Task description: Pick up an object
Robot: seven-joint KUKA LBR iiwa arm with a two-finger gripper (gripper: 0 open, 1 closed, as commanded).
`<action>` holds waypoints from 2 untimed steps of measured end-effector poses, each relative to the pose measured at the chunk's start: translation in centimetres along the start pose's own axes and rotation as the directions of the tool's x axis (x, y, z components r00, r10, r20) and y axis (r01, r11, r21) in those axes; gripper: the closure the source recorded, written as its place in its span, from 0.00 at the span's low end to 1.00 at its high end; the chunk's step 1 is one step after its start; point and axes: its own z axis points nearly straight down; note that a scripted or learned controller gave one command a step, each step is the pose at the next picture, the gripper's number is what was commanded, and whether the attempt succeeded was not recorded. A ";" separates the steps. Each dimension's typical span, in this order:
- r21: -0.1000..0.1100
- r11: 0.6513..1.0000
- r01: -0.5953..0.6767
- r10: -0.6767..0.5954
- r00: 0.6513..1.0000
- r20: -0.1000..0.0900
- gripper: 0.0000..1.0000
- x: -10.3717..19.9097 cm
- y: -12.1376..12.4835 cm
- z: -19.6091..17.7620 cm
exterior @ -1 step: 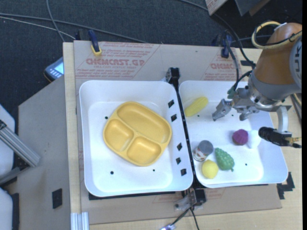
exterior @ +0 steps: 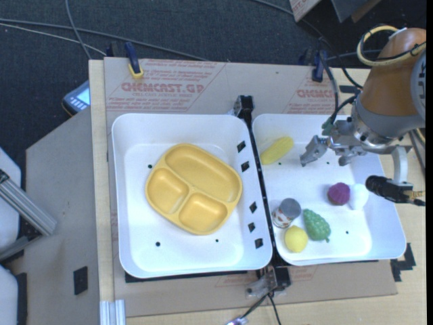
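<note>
Starting from the divided yellow tray (exterior: pixel 195 197) at frame centre-left, look right: your gripper (exterior: pixel 329 152) hangs spread and empty over the right bin (exterior: pixel 379 235), beside the yellow corn-like piece (exterior: pixel 277 150). Below sit green bunch (exterior: pixel 316 224), purple ball (exterior: pixel 339 193), small can (exterior: pixel 287 211) and lemon (exterior: pixel 295 239) (tightly clustered). You should favour the isolated corn piece, straddling its narrow width.

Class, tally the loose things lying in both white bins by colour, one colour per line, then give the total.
Yellow: 3 (divided plate, corn-like piece, lemon)
Purple: 1 (ball)
Green: 1 (bumpy piece)
Grey: 1 (small can)
Total: 6
</note>
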 end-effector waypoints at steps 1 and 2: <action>0.004 1.000 0.001 -0.001 1.000 0.000 0.00 0.5 0.8 4.9; 0.006 1.000 -0.001 0.001 1.000 -0.001 0.00 0.5 0.8 10.2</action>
